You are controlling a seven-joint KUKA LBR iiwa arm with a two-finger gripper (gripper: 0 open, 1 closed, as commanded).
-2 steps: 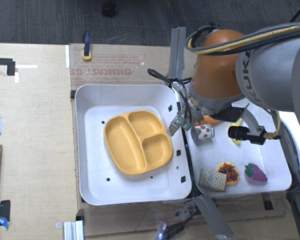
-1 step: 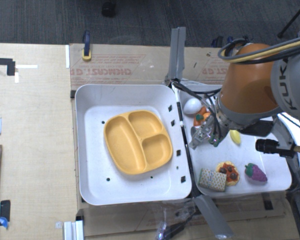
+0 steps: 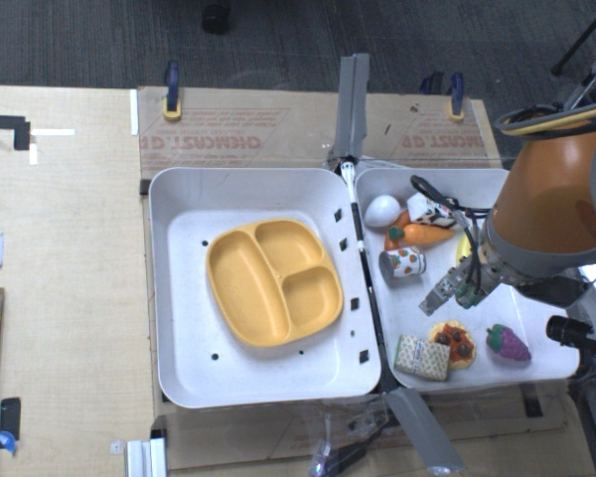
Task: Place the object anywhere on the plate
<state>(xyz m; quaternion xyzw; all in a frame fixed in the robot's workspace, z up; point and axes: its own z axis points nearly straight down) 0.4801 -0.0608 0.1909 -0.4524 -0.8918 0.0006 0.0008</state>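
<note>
Two white bins sit side by side on the bench, and the left bin (image 3: 169, 266) carries the plate (image 3: 274, 281), a yellow three-part dish lying flat near the middle, tilted a touch in the frame. All three of its compartments look bare. Over in the right bin (image 3: 536, 366) it's a crowd: a white egg (image 3: 382, 210) near the top left corner, an orange carrot (image 3: 427, 234) just beside it to the right, a black-and-white toy (image 3: 429, 207) touching the carrot's upper side, and a small cup (image 3: 402, 263) on its side just below the carrot. Along the front edge there's a cracker (image 3: 422, 358), a little pizza-like piece (image 3: 454, 343) touching its right side, and purple grapes (image 3: 509, 343) a bit further right. The arm (image 3: 551, 212) comes in from the right, big orange band filling that side, and the gripper (image 3: 445, 299) hangs low over the middle of the right bin, between the cup and the pizza piece, pointing down and left. Something yellow (image 3: 464, 249) peeks out just behind the wrist, too hidden to name. The fingers are dark and small here, and I cannot tell if they're apart or together; nothing shows between them. Which toy is the one for the plate I can't say, but every one of them lies in the right bin, well apart from the plate
</note>
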